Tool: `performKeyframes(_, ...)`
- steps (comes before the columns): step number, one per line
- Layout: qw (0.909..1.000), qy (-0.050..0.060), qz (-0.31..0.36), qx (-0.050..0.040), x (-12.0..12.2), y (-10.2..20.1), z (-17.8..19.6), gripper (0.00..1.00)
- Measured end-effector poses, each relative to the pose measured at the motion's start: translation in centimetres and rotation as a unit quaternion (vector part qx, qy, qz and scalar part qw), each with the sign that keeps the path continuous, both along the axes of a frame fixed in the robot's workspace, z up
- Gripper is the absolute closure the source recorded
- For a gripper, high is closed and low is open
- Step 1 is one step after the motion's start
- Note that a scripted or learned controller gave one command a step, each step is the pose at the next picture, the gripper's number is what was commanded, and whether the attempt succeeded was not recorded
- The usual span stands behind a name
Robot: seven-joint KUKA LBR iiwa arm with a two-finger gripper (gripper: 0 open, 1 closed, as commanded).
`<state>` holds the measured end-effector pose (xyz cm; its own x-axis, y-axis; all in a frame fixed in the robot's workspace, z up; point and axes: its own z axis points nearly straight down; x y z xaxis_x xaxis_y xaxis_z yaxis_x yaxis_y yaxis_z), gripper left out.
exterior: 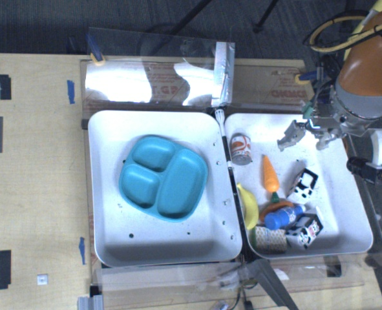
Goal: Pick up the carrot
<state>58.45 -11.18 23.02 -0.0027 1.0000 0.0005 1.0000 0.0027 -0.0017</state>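
Pale wood bench [29, 192] is carrying two shallow white bins side by side, with dark carpet lying beyond its far edge and blue tape marks sitting along the left bin's outer side. A crinkled clear sheet [158, 76] is reflecting light just behind the left bin [106, 237]. That bin is holding a blue divided plate [163, 177], which is lying flat near its centre with three compartments facing up.

The right bin [352, 218] is holding the clutter. The carrot [270, 174] is lying near the bin's middle, orange body pointing toward the far wall and its green end toward the near side, apart from the walls. A small red-and-white can [240, 149] is sitting to its left by the dividing edge. A yellow banana [247, 205] is lying along that same edge, nearer the front. A blue bottle [284, 217] is resting just in front of the carrot, touching the pile around it. Two black-and-white items [304, 184] are sitting to the right and at the front; what they are, I cannot tell.

The arm is reaching in from the right, its orange band showing above the wrist. The gripper [310, 134] is hanging over the bin's far right portion, well apart from the carrot. Its fingers are standing spread apart, with nothing between them.
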Motion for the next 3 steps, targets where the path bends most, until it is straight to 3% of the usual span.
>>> performKeyframes(1,0.9978,-0.003,0.066,-0.0010,1.4,-0.9,1.2,0.00)
performKeyframes(2,0.9907,-0.003,0.136,-0.0007,3.4,0.5,-14.2,0.00)
performKeyframes(3,0.9907,-0.002,0.136,-0.0006,3.4,0.5,-14.3,0.00)
